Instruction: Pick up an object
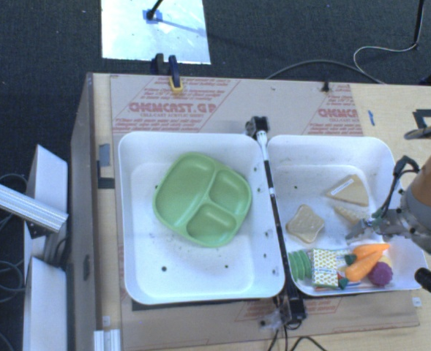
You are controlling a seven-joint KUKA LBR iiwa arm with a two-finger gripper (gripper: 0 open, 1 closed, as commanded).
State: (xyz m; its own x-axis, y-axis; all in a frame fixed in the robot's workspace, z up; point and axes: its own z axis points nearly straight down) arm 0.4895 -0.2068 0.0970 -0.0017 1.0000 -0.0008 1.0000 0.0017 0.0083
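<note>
Wooden bench [200, 97] on dark carpet, two white bins. The left bin [138, 196] has one green divided plate [203, 198] with bare floor all round. The right bin [325, 152] is busier: two pale wedge pieces [349, 191], one toast slice [305, 224], one carrot [361, 262], one purple ball [380, 273], one green patterned packet [316, 265], crowded at the near edge. The gripper [372, 227] hangs beside the wedges; can't tell its state.

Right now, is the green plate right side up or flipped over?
Right side up. The green divided plate lies in the left bin, and its three hollow compartments face upward with raised ridges between them.
</note>
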